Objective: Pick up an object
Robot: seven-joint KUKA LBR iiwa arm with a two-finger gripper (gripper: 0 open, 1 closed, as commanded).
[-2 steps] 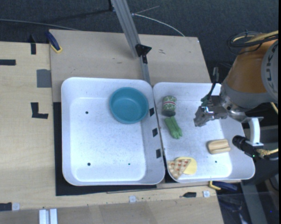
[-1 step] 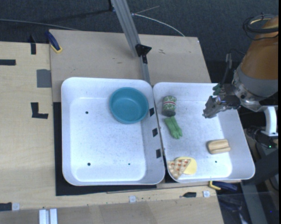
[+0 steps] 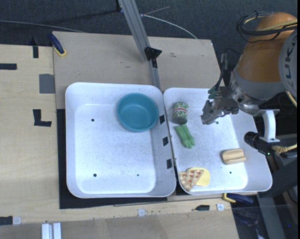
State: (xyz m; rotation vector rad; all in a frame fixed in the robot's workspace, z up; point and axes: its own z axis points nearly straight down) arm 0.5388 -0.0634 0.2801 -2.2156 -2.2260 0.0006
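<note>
Left bin [image 3: 85, 148] holds a blue bowl [image 3: 137, 112]. Right bin [image 3: 249, 178] holds a can [image 3: 180, 112], green toy [image 3: 185, 136], block [image 3: 233, 156] and slice [image 3: 194, 177]. Claw [image 3: 210, 114] hangs above it, grip unclear, over a tan worktop [image 3: 20, 148]

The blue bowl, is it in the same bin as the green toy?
No, the blue bowl sits in the left bin; the green toy lies in the right bin.

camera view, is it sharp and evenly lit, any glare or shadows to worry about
Camera view: soft overall, so the small print on the green can is unreadable; the light is even and diffuse, with faint shadows under the blue bowl and the tool; the left bin is bright white with mild washout but no hard glare; the orange band looks slightly blurred.
</note>
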